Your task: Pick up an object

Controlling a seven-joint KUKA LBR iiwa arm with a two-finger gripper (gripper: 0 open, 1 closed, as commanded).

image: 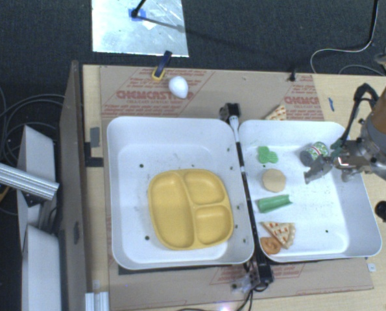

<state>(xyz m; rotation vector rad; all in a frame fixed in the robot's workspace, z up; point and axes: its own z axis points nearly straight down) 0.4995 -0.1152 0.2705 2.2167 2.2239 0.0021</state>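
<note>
Bottom of right bin: orange round slice (269,245) at the near wall, touching a tan waffle-patterned pizza wedge (280,231) just beyond it.
Green stick: short green cylinder-like piece (273,203) lies flat, long axis running left to right, right end tilted slightly away from the camera.
Beige round: pale dome-shaped bun-like piece (274,179) just beyond the green stick.
Green lump: small bright green bumpy piece (266,155) beyond the bun, near the divider.
Can: small silver tin with a green label (314,152) lies on its side in the right white bin (358,238), long axis slanting from lower left to upper right, one round end facing left.
Gripper: grey two-finger gripper (311,172) sits just below the can, fingers pointing left, nothing seen between them; I cannot tell how far apart they are.
Left bin: shallow white bin (124,148) holds a yellow three-compartment plastic tray (190,207).
Beyond the bins: white egg-shaped object (178,86) on the cardboard.
</note>
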